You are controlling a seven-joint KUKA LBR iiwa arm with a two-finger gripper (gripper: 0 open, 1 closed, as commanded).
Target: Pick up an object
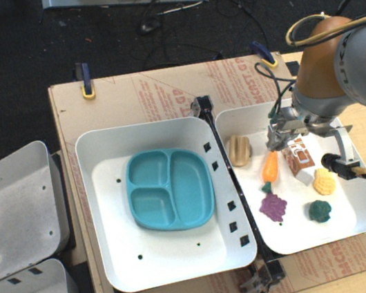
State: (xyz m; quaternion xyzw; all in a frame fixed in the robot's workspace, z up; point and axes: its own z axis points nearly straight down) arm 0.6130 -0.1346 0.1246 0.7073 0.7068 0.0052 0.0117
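Near right bin: green plastic broccoli (319, 211), purple grapes (274, 207), yellow corn (324, 182). Farther, orange plastic carrot (269, 167), light, stiff, slick; I'd pinch mid-body. My gripper (280, 133) hovers just beyond; grip state unclear.

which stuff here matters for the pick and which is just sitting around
For the pick: gripper; orange toy carrot; brown-and-white box; yellow toy corn; purple toy grapes; dark green toy broccoli; tan ridged toy.

Lying about: teal divided plate; yellow clamp.
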